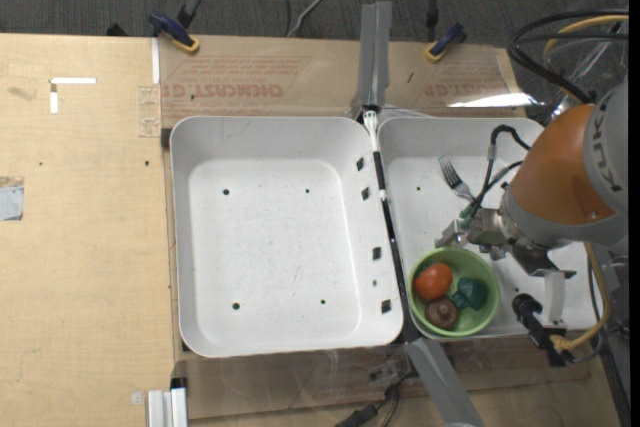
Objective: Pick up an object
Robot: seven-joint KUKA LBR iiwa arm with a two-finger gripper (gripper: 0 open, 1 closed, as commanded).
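Nearest the lens sits the green bowl, down at the front of the right bin, and my gripper hangs just over its back rim, below the orange band of my arm. From this slanted view the wrist bulk hides the business end, so whether I am clenched, released or holding anything I cannot tell.

Working outward from the gripper: the bowl lies just in front of it and slightly toward the left bin. Inside it rest three small pieces, a red-orange round one, a brown round one and a teal piece, packed close together. I judge these to be light toy foods, hard and smooth, so likely to slip or roll from a pinch; the red one looks the best target, taken across its widest part from above. The bowl itself seems stiff, thin-walled plastic, best taken by pinching its rim.

Just behind the gripper, toward the bin's middle, lies a fork, flat on the floor, thin and hard to get under.
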